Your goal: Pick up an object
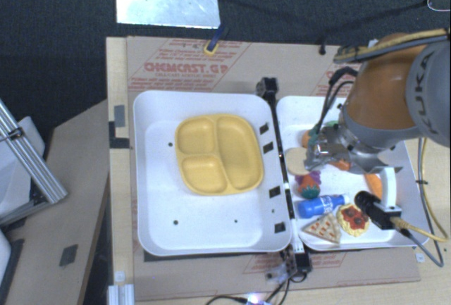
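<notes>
With the gripper [315,159] low among crowded toys in the right bin [292,108], finger state impossible to tell, it risked nudging the blue bottle [318,206] rather than catching anything.

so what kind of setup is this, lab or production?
Most likely a lab test bench for robot picking. Two white bins sit on a protective-film-covered board: the left bin holds a yellow divided plate, the right bin toy food such as a pizza slice. Loose cables trail around the KUKA arm.
</notes>
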Controlling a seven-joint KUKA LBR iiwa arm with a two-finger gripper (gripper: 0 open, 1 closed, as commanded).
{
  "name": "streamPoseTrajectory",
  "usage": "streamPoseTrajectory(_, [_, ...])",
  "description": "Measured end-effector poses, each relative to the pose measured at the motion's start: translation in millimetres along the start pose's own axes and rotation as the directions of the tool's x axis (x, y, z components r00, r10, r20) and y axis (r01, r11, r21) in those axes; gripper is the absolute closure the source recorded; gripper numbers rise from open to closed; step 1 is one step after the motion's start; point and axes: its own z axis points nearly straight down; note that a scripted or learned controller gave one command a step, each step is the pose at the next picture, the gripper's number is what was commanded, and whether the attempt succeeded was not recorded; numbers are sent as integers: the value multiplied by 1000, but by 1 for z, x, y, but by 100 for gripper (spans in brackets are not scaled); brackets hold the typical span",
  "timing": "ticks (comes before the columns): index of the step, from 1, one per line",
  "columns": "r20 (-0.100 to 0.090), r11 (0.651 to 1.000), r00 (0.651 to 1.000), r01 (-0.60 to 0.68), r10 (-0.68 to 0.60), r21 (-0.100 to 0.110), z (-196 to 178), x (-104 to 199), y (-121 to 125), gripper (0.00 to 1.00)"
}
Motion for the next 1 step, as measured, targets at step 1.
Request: streamPoseTrajectory(1, [-1,1000,1000,3,-3,0,5,8,0,100])
